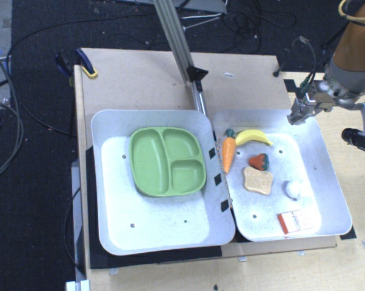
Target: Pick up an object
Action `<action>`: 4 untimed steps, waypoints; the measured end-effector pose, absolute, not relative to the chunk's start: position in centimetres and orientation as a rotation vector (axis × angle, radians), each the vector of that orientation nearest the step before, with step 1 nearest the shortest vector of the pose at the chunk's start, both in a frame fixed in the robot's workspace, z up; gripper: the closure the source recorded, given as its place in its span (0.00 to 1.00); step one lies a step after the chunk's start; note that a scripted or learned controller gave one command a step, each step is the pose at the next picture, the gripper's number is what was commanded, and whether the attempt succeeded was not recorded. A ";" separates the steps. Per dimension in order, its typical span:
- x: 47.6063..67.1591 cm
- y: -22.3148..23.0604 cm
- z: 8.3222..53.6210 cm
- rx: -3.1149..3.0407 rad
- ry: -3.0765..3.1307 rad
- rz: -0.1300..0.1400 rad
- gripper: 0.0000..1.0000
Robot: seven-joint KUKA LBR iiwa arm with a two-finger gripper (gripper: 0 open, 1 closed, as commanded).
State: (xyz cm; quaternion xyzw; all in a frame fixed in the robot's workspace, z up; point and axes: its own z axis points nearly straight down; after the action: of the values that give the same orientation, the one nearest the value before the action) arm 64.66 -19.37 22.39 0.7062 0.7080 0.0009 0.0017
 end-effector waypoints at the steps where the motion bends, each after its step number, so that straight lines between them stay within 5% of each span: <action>1: 63.8 -14.4 21.5 2.216 2.229 0.000 1.00; 4: 60.6 2.5 20.2 2.216 2.230 -0.001 1.00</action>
State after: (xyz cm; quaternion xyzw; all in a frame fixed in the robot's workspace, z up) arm 60.65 2.47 20.20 0.7048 0.7094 -0.0005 -0.0012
